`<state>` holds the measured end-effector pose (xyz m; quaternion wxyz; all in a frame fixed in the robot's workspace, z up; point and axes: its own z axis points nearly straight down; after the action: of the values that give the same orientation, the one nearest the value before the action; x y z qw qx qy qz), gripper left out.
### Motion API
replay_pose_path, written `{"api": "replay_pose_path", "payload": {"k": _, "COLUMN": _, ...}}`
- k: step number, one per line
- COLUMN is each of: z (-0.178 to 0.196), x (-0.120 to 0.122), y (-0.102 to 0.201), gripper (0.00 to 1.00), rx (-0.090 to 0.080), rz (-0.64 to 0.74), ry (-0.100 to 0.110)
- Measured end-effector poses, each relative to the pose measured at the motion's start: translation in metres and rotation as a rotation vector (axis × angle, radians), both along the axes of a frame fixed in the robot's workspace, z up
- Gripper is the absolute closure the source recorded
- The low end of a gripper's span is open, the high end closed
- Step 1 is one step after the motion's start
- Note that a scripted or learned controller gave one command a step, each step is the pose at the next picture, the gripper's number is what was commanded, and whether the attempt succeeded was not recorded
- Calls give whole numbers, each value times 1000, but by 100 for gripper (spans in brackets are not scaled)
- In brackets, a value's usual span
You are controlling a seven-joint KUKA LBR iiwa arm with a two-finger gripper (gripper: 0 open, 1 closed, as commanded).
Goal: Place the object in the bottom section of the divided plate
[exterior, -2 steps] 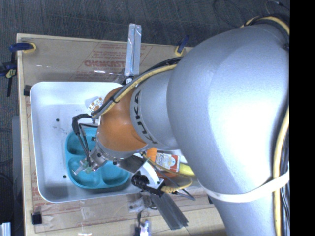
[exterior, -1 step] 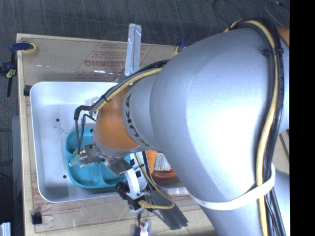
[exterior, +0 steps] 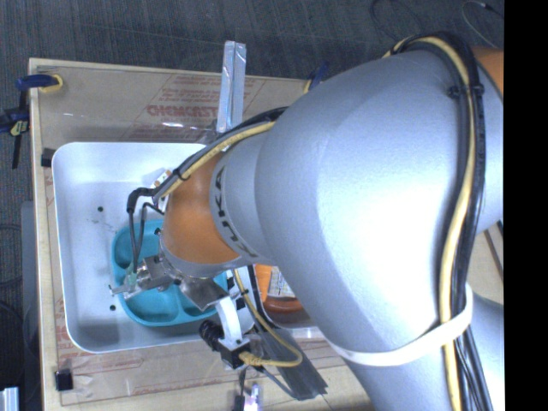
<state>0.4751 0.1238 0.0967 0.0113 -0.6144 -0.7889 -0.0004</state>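
The claw point(exterior: 137, 279) hung low over the blue plate point(exterior: 128, 251) in the left bin point(exterior: 73, 229); its grip could not be told, nor the object made out.

One white bin point(exterior: 77, 229), one blue divided plate point(exterior: 128, 251) (partly hidden), one arm point(exterior: 360, 212)
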Motion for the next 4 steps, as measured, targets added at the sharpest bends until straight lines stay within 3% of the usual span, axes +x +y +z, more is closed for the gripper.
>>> {"api": "replay_pose_path", "payload": {"k": 1, "z": 91, "x": 1, "y": 41, "gripper": 0, "rx": -16, "rz": -11, "ry": -12}}
{"api": "replay_pose_path", "payload": {"k": 2, "z": 88, "x": 29, "y": 37, "gripper": 0, "rx": -19, "rz": -147, "ry": -9}}
{"api": "replay_pose_path", "payload": {"k": 4, "z": 88, "x": 29, "y": 36, "gripper": 0, "rx": -19, "rz": -148, "ry": -7}}
